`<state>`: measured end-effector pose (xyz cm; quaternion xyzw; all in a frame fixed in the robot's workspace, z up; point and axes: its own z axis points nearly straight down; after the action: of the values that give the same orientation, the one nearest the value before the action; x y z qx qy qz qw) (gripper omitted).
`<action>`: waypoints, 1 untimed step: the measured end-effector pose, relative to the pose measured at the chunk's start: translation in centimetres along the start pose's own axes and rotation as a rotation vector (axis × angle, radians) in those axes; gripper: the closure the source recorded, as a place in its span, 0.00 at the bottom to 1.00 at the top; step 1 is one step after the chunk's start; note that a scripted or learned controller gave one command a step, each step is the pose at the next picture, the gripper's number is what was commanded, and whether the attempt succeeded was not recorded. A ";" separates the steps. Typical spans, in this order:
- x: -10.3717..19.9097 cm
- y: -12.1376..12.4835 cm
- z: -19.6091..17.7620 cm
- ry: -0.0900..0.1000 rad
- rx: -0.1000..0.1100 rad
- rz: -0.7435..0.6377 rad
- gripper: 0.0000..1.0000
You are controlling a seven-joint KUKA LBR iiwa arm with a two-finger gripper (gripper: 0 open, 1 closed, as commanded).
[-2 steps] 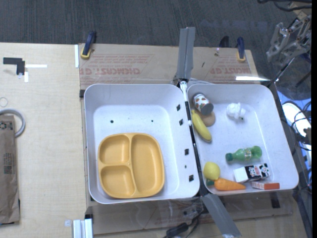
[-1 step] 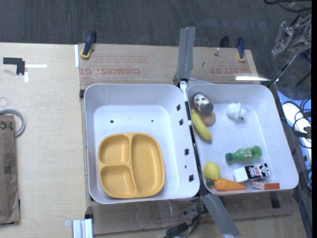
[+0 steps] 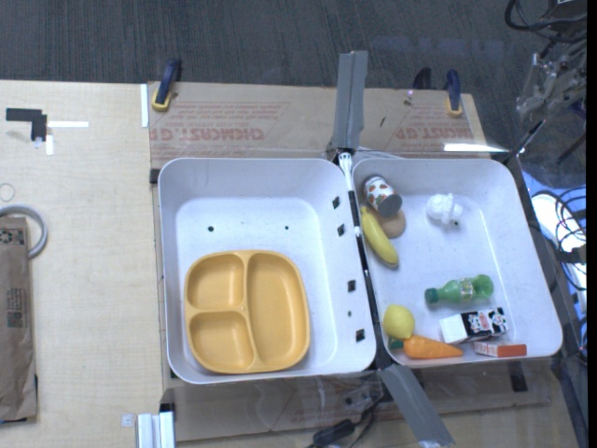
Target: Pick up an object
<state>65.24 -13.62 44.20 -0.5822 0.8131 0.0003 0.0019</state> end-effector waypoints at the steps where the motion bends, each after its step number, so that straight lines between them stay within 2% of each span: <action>1: 2.5 -1.6 0.1 -0.001 -0.001 -0.491 1.00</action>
<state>66.00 -16.52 44.12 -0.7623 0.6472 0.0004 0.0022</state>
